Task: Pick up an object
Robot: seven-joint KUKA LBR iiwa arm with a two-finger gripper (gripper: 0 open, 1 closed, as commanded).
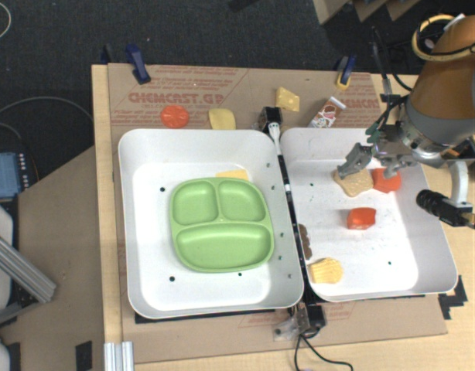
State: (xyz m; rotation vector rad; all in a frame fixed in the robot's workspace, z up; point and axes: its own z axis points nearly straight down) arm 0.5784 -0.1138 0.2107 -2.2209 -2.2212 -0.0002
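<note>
Claw (370,159) spread open, holding nothing, low in the right bin (431,277). Tan toast slice (353,183) lies just under its near finger; likely light, stiff plastic, flat & thin, so prob grip across the edges. Red piece (360,218) sits nearer the camera

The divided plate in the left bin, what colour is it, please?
Light green, clearest in the camera view.

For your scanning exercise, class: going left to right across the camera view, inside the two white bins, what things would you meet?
Green divided plate → ridged yellow chip → tan toast piece, at the gripper → red piece.
</note>
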